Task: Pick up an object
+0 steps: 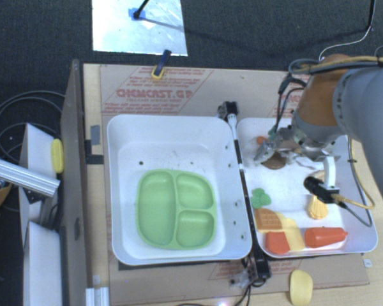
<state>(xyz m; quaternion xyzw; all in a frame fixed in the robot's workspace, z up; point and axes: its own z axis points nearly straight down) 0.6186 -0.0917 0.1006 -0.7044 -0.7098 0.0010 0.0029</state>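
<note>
The arm (345, 101) is reaching in from the right and hanging low over the far end of the right bin (364, 234). The tool (272, 150) is sitting just above a small brown object (274, 164) near the bin's left wall, close enough that contact is possible; whether it is touching I cannot tell. Tool state: cannot tell, since wrist and cabling are crowding that spot.

Progress, as a judgement: approach looks made, grasp not confirmed, lift not yet done. Nothing is showing as raised off the bin floor.

Other candidates are lying nearer the camera in the same bin: a green piece (260, 198), a yellow cone-like piece (317, 207), a red-orange piece (324, 236), an orange block (277, 242) and a tan waffle-like piece (268, 218), the last two packed close together. The left bin (124, 139) is carrying a green divided tray (176, 209). A yellow item (300, 285) is lying on the worktop outside the bins.

Hard to make out: the brown object's identity; the arm is covering the bin's far right corner.
</note>
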